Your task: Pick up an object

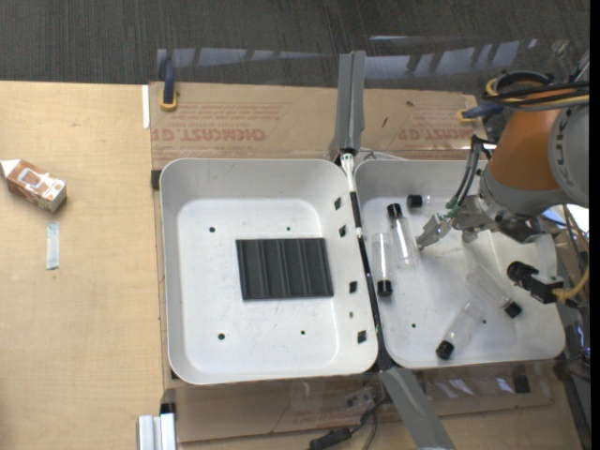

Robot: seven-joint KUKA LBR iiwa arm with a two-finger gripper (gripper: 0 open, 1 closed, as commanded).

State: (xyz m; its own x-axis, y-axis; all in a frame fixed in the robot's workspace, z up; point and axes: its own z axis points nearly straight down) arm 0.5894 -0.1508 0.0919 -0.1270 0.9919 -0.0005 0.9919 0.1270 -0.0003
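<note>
The right bin (pixel 553 345) is my landmark here. Left of it, edge to edge, sits the left bin (pixel 187 345), white and shallow, with a dark ribbed pad (pixel 284 268) lying flat in its middle. My arm (pixel 530 153), grey with the orange band, leans in over the right bin's far right part, and my gripper (pixel 437 230) hangs above that bin's upper middle, its tips pointing left. I cannot tell whether they are apart or closed, and I see nothing between them.

Inside the right bin lie clear plastic tubes with black caps. One tube (pixel 401 232) lies just left of my gripper, near the bin's upper left, cap at its far end. A longer tube (pixel 382 265) runs along the bin's left wall, cap at its near end. Another tube (pixel 459 331) lies tilted near the bin's front wall, cap toward the front. A faint fourth tube (pixel 495 293) lies toward the bin's right side. They are see-through and hard to make out against the white floor.

Far left of the right bin, past the left bin, a small box (pixel 36 185) rests on the bench (pixel 75 345).
</note>
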